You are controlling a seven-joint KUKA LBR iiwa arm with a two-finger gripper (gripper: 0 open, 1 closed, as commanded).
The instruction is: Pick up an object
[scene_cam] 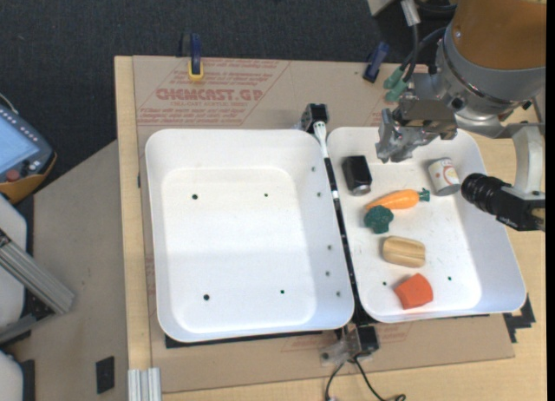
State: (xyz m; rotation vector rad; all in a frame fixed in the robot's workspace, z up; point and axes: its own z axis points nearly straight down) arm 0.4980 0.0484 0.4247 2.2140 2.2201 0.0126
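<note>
Hand (395, 146) above right bin's (499, 291) far rim, near black block (356, 174)

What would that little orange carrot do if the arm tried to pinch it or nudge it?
The carrot looks like a smooth, rigid toy, so it is probably light and would keep its shape. Its rounded, tapered body lies flat in the right bin, so a nudge may well roll or swing it. That glossy taper could slip out of a pinch near its narrow end.
</note>
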